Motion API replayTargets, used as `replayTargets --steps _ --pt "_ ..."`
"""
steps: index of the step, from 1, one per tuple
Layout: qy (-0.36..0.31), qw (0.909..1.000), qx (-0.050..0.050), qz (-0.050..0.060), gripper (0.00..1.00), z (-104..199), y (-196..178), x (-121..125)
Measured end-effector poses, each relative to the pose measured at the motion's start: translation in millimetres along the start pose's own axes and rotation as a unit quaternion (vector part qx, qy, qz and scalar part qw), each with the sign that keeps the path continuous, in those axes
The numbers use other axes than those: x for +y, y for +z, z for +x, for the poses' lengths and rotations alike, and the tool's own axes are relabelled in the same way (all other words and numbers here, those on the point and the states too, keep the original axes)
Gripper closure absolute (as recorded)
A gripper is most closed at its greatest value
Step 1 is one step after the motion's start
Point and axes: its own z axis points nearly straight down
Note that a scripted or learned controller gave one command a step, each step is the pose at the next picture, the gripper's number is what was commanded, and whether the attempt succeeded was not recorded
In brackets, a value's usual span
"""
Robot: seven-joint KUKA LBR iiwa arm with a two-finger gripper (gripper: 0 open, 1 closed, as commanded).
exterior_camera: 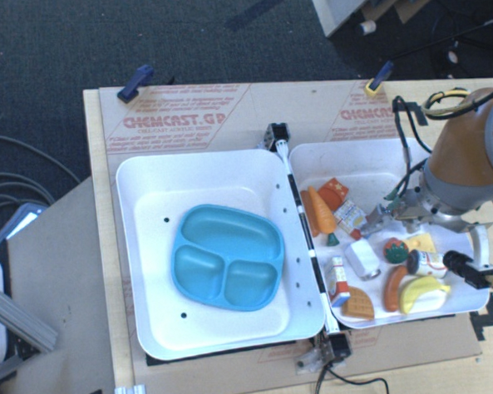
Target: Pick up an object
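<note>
Clutter fills the right bin (369,155): carrot (318,211), banana (423,291), tomato (395,251). From the camera view I can't tell my gripper's (379,217) state; I'd descend slowly on one separated piece.

light: bright, even, from above | shadows: soft, faint | glare: white bins (141,240) washed | focus: mildly soft

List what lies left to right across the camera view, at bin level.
Left bin → blue divided plate → orange carrot → white bottle → tomato → yellow banana → gripper with arm coming from the right.
</note>
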Motion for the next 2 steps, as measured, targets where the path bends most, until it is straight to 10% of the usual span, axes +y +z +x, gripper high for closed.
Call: replayTargets --steps 1,2 --pt "-0.001 1.0 0.0 -0.001 0.0 -4.7 9.0 -16.5" --pt "-0.001 1.0 0.001 -0.001 1.0 -4.3 -0.5 -16.3"
